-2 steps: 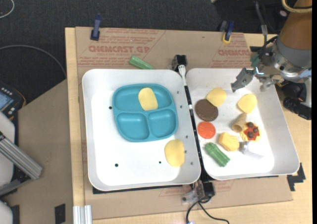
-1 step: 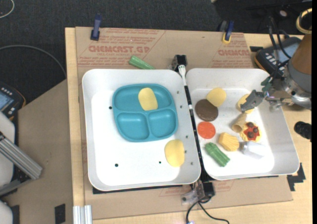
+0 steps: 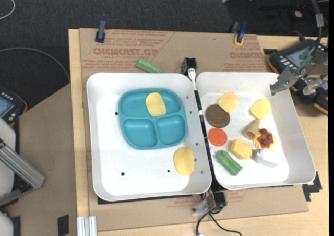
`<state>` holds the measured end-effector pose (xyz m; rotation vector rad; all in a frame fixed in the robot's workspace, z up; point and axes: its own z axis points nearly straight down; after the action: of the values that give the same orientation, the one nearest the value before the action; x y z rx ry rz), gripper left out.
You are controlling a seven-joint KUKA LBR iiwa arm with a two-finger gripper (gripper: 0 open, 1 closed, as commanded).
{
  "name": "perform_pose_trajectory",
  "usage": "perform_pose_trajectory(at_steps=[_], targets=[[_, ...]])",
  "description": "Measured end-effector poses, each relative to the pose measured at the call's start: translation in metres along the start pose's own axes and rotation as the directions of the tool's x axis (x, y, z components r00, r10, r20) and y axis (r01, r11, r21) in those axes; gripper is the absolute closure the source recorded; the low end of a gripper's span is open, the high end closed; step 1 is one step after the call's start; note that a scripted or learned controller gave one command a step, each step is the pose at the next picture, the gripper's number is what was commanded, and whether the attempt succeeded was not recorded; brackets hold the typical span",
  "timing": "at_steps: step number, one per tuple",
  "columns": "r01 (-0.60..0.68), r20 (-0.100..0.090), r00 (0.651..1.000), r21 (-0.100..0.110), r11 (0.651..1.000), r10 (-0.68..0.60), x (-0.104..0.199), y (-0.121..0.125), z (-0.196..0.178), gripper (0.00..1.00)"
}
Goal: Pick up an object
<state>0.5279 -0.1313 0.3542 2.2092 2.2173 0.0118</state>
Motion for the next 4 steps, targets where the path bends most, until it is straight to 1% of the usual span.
perform_pose_trajectory(at_steps=[1, 2, 3, 4], targets=[[0.003, 0.0, 1.0, -0.01, 1.0, -0.003, 0.057, 0.059, -0.191, 0.0], [0.011, -0.006, 1.0, 0.009, 1.0, -0.011, 0.211, 0.075, -0.18, 0.0], [0.011, -0.004, 1.0, 0.02, 1.0, -0.011, 0.34, 0.042, -0.142, 0.0], [0.001, 0.002, 1.0, 0.031, 1.0, -0.001, 0.357, -0.004, -0.003, 0.0]])
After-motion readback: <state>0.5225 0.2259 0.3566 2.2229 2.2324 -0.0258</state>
